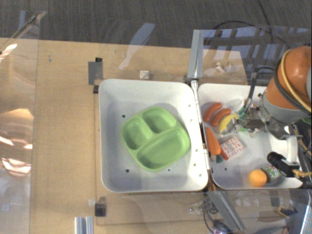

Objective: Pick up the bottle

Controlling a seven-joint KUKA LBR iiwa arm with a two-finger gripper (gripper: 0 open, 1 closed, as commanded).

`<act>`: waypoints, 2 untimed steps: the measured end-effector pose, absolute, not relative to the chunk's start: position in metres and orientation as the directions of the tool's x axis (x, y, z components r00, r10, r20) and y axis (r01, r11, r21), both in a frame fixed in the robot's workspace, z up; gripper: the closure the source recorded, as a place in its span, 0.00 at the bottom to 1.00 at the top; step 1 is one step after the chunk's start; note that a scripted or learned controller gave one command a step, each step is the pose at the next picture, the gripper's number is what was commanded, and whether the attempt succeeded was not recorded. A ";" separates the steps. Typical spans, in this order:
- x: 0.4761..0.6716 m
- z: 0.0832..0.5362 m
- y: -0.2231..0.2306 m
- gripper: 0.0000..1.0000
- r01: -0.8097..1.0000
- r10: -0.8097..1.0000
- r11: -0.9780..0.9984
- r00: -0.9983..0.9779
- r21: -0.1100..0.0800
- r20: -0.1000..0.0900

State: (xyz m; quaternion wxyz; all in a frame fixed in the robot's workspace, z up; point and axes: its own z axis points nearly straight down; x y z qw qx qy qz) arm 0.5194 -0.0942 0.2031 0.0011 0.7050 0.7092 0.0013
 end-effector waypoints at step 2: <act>0.640 0.092 -0.173 0.00 0.943 0.943 0.332 -0.332 0.002 -0.006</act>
